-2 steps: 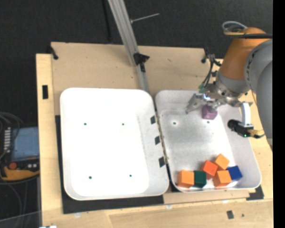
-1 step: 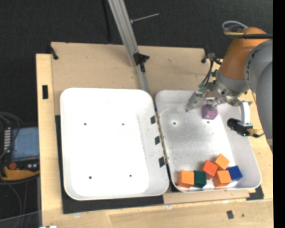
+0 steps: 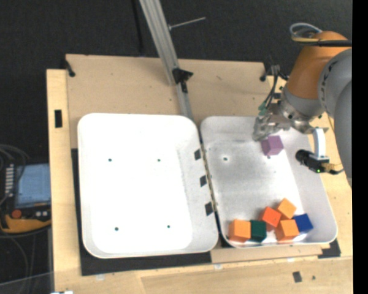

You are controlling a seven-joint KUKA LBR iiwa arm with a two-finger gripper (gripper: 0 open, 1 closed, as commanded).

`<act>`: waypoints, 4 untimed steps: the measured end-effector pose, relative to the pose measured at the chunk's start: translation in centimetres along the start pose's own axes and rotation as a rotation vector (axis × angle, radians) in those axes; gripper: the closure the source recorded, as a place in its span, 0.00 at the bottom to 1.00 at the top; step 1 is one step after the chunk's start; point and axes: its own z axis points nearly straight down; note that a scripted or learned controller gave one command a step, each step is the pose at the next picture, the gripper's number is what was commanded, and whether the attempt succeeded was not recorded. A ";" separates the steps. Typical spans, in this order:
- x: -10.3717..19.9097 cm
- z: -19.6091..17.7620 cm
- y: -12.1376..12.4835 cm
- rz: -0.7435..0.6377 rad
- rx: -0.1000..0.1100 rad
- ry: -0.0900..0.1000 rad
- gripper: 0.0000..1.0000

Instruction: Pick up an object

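Your tool hangs over the right bin with a purple block just beneath it. You cannot tell whether it grips the block.

No readable text, labels, numbers or signs.

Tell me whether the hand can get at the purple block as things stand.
Probably yes. The hand sits right above the purple block in the right bin, with nothing beside it; the other blocks cluster at the near edge.

Light wooden bench — two shallow white bins side by side, left bin, right bin
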 end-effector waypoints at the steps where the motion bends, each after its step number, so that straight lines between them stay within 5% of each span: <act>1: -0.9 -5.9 0.9 -0.001 0.017 0.010 1.00; 2: -1.0 -9.8 1.1 0.001 0.019 0.010 1.00; 4: 8.4 -8.7 -1.4 0.003 0.026 0.011 1.00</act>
